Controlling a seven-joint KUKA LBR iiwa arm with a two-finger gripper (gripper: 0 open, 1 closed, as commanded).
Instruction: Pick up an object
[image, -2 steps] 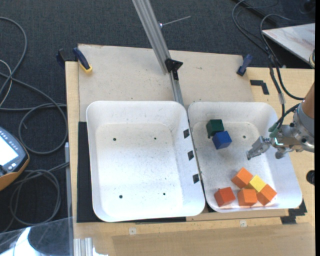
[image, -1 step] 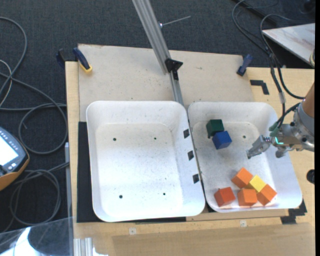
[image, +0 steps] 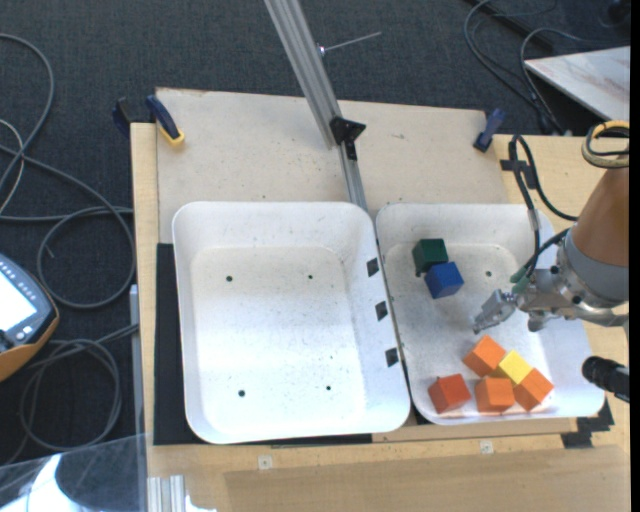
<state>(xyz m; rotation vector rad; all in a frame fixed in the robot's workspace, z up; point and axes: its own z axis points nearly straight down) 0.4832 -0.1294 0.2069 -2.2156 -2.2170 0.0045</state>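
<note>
- My jaws (image: 490, 312) hang over the right bin (image: 400, 300), just above its floor, with nothing between the tips. From this slanted view I cannot tell whether they are spread or closed.
- The nearest candidates are the blocks at five o'clock from my jaws: an orange block (image: 486, 355), a yellow block (image: 515, 366) touching it, two more orange blocks (image: 494, 394) along the front wall, and a red-orange block (image: 449, 392) at seven o'clock.
- At eleven o'clock sit a blue block (image: 443, 279) and a green block (image: 430, 252), touching each other and set apart from the cluster.
- I judge the front blocks are bunched against the bin's wall, which leaves little room for a tip to slip between them; the blue and green pair stand more in the open.
- I reach in from three o'clock, so my wrist crosses the bin's right rim and my cables (image: 525, 190) trail behind it.
- The left bin (image: 270, 330) lies beside it at nine o'clock, white and speckled.
- Both bins rest on a pale wooden counter (image: 260, 150) with blue clamps (image: 165, 120) at its far corners and a metal rail (image: 310, 70) rising at twelve o'clock.
- Around the counter the dark floor (image: 70, 180) carries loose cables.
</note>
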